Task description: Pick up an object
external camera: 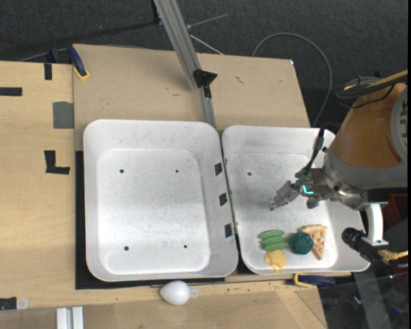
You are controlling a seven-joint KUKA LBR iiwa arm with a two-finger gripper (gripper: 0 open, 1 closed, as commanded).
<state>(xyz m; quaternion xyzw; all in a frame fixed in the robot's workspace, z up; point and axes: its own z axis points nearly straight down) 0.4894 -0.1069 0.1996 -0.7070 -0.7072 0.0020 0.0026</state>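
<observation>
The gripper (282,199) hangs over the right bin (260,146), about mid-floor. Whether its jaws stand apart or together I cannot tell, as the tip is small and dark against the speckled plastic. Nothing shows between them, so I judge that the pick is not yet made and the step in hand is the approach.

The things worth picking lie bunched in the corner of that bin nearest the camera, below the jaws and a little toward the arm's side. Nearest the camera edge is a small yellow piece (276,258), touching a green pod (272,238) that lies just above it. Beside these sits a dark teal lump (301,242), and against it, on the arm's side, a pizza slice (318,240).

To do it well, I would choose the green pod. It lies closest to the jaws and has bare floor on its far side, so one finger can come down freely there. The jaws should close across its narrow width, not along its length. The neighbours crowd it, so a centred, straight descent matters; an off-line drop would likely nudge the yellow piece or teal lump instead.

Farther off, past the jaws, lies the left bin (151,132).
</observation>
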